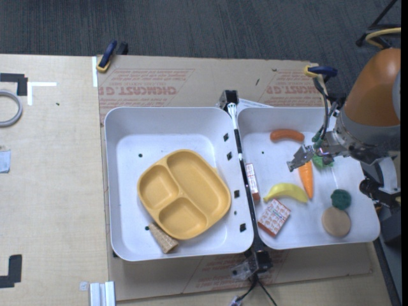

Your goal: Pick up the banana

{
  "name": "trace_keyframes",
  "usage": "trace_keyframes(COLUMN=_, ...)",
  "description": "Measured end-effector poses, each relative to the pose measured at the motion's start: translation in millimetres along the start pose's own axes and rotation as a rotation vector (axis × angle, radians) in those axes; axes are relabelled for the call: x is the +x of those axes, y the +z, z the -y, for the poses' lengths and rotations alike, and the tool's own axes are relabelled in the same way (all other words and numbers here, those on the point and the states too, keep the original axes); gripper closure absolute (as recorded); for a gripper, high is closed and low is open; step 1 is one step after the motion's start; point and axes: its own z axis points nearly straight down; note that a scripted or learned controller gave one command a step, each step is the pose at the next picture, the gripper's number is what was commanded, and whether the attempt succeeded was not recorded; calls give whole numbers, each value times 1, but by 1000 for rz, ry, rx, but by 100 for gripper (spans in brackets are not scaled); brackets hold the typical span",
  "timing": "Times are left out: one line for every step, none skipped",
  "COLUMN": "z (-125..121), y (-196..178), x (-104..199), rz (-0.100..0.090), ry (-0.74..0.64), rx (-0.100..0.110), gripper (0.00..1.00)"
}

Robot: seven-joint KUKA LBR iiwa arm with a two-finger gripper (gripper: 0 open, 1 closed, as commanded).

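My claw [305,158] hangs over the right bin [363,234]; whether it is spread I cannot tell. The banana [287,192] lies at seven o'clock from it, near, its length running three-to-nine, beside the carrot [307,180].

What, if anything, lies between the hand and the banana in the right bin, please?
Nothing lies squarely between. The hand hovers just above the banana; the carrot lies close beside the banana's right end and could crowd a grasp.

Left of my reach: yellow three-compartment plastic plate [183,193] in left white bin [121,190]; brown cracker [163,238] under plate's near edge.
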Motion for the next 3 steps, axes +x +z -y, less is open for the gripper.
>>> trace_keyframes(z=54, y=70, x=46, rz=-2, ry=76, rx=-4, gripper=0)
trace_keyframes(z=53, y=60, x=46, rz=-4, ry=78, rx=-6, gripper=100)
trace_keyframes(z=53, y=60, x=46, rz=-4, ry=78, rx=-5, gripper=0)
